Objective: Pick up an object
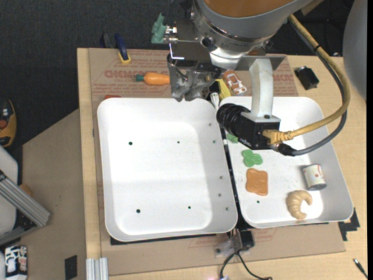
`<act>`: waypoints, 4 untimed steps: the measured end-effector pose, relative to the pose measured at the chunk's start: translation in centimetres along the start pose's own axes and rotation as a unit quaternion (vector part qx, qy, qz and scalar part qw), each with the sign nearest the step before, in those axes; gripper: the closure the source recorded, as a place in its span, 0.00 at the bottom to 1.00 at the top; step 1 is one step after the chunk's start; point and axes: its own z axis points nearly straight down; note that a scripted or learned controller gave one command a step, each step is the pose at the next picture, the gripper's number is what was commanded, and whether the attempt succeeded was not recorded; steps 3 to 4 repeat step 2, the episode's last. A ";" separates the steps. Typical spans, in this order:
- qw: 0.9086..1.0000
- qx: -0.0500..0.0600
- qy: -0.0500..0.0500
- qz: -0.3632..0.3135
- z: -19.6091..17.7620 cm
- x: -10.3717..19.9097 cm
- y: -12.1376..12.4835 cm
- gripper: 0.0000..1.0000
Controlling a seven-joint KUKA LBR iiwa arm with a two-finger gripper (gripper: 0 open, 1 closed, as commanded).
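My gripper [188, 91] hangs over the far rim of the left bin [116, 156], near its right corner, under the grey arm. In the right bin [326, 127] lie a green piece [252, 157], an orange-brown piece [257, 181], a tan croissant [299, 203] and a small silver can [315, 176]. All of them sit toward the near half of that bin, well away from the gripper. Nothing shows in the gripper.
A toy carrot [155, 79] lies on the bench behind the left bin. A blue clip [122, 52] and a small printed card [235, 84] also lie behind the bins. A black unit with a yellow cable [250, 130] hangs over the right bin's left side.
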 end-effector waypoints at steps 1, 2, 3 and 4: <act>1.000 -0.002 0.001 -0.001 -1.1 0.1 0.0 1.00; 1.000 -0.001 0.001 0.000 -1.0 0.1 0.0 0.00; 1.000 -0.001 0.001 0.000 -1.0 0.1 0.0 0.00; 1.000 -0.001 0.001 0.000 -1.0 0.1 0.0 0.00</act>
